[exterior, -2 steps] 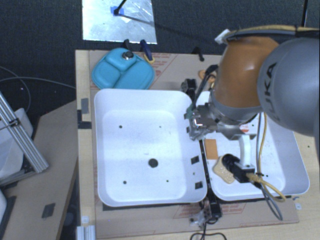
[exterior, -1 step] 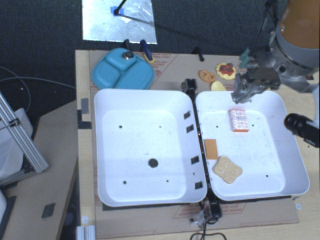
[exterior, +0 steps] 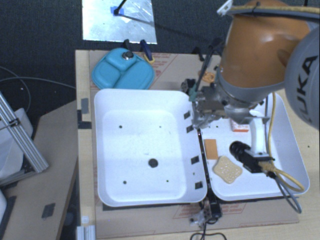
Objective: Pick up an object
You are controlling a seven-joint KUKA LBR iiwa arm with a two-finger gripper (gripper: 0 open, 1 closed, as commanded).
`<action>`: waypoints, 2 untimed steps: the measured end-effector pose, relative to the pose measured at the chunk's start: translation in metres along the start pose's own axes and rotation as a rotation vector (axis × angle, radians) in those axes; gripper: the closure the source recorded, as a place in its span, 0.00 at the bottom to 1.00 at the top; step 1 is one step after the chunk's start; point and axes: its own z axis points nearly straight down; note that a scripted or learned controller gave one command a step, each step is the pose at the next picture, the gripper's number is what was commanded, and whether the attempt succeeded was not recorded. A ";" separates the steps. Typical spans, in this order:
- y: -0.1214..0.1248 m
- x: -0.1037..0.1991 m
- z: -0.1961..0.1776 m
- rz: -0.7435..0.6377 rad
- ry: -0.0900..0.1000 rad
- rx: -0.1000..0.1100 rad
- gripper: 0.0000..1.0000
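My gripper [exterior: 201,113] hangs low over the left edge of the right bin [exterior: 290,149], close to the divide between the two bins, and the big orange wrist covers most of it. An orange flat rectangle [exterior: 210,148] lies in the right bin just below the gripper. A tan cracker-like square [exterior: 227,169] lies further toward the front. A small red and white piece [exterior: 240,127] peeks out beside the arm. Nothing shows as held.
The left bin [exterior: 107,134] has a small dark round spot [exterior: 153,162] on its floor. A blue moulded tray [exterior: 123,70] sits behind the left bin, and a silvery sheet [exterior: 119,13] lies beyond it. The arm covers the back of the right bin.
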 end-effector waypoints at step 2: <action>0.014 0.066 0.069 0.000 0.000 -0.002 1.00</action>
